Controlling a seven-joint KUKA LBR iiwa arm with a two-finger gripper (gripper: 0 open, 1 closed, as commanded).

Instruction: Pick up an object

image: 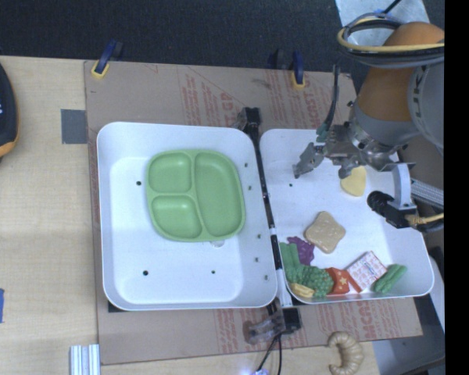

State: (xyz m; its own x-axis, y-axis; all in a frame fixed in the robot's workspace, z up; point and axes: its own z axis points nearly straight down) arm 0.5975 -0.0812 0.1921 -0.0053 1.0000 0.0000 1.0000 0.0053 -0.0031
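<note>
Nearest the camera, at the bottom edge of the view, a curled tan croissant-shaped toy (pixel 345 352) is seen on the bench, outside both bins. Just above it, the right bin (pixel 285 158) holds all the candidate objects: a cluster of green, purple, red and yellow toy foods (pixel 311 274) is packed along its near wall, with a small red-and-white packet (pixel 366 269) and a green pod (pixel 390 278) at the 3 o'clock end of that row. A tan bread-shaped piece (pixel 324 231) lies alone on open floor, and a pale yellow piece (pixel 354 182) is partly covered by the arm.

The gripper (pixel 314 161) is held over the far half of the right bin; two dark fingers are seen splayed apart, and nothing is visible between them, so it is judged open and empty. From the gripper, the bread-shaped piece lies at about 6 o'clock, well apart, its long axis running roughly from 10 to 4 o'clock. The yellow piece lies nearer, at about 4 o'clock, but close under the wrist.

Bare floor is left around the bread-shaped piece on every side, so a descent there is judged least obstructed; the packed row against the near wall offers little finger room. The left bin (pixel 117 280) holds a green divided plate (pixel 195 195), and the shared bin walls lie at the gripper's 9 o'clock.
</note>
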